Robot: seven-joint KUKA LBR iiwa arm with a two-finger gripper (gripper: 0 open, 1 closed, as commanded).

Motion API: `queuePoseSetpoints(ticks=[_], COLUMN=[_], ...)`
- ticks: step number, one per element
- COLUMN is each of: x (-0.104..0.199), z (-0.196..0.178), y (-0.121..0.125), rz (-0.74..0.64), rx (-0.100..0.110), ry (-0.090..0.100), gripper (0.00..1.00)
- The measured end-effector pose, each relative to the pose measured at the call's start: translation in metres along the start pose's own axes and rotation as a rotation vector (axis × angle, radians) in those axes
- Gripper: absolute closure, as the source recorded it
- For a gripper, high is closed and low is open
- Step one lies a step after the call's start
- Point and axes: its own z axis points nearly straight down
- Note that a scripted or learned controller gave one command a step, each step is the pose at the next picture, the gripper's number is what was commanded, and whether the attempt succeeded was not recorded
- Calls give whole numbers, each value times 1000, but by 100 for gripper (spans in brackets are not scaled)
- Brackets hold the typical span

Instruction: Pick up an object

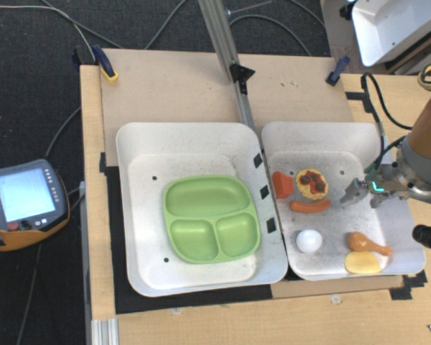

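Gripper [359,191] hovering over right bin [345,139], fingers apart, holding nothing. Sausage [309,206] lying just left, long axis left-right; chicken leg [367,244] sitting nearer.

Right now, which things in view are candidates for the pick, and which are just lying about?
For the job, all in the right white bin:
orange block
small round pizza toy
red sausage
white ball
tan drumstick
yellow oval piece
gripper, near the bin's right side

Lying about:
green divided plate in the left white bin
grey and orange handheld pendant, off the bench
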Motion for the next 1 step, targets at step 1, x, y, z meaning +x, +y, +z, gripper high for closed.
queuePoseSetpoints(ticks=[1], x=[0], z=[-1], y=[1], rz=[0], rx=[-2], ry=[0], gripper=[0])
